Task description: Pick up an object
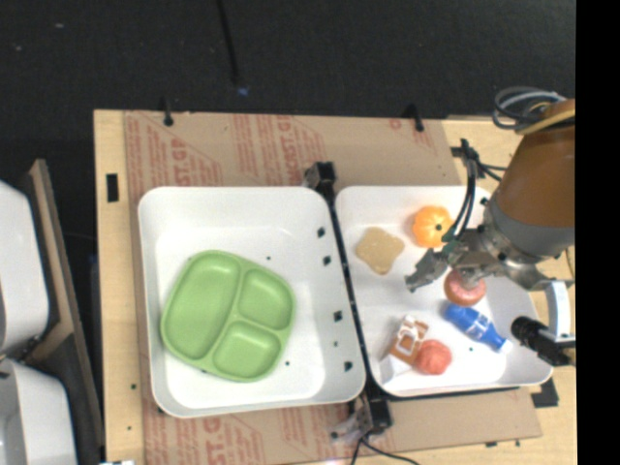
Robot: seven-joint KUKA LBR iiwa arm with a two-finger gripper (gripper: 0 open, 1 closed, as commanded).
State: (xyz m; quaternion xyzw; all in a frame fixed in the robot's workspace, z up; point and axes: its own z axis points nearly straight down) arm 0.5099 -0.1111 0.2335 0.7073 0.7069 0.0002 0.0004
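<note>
Claw (448, 271) over right bin (387, 376), grip state unreadable | red round object (465, 287) beneath | you centre on it, clear of blue bottle (476, 324).

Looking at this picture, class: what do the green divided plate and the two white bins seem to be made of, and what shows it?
The green divided plate: likely moulded plastic, matte; one even colour, with soft rounded ridges between its three compartments. The left bin and the right bin: probably plastic too, smooth and slightly glossy; even white with rounded corners and lips. Painted metal cannot be ruled out.

Orange-banded grey arm (539, 187) trailing black cables.
</note>
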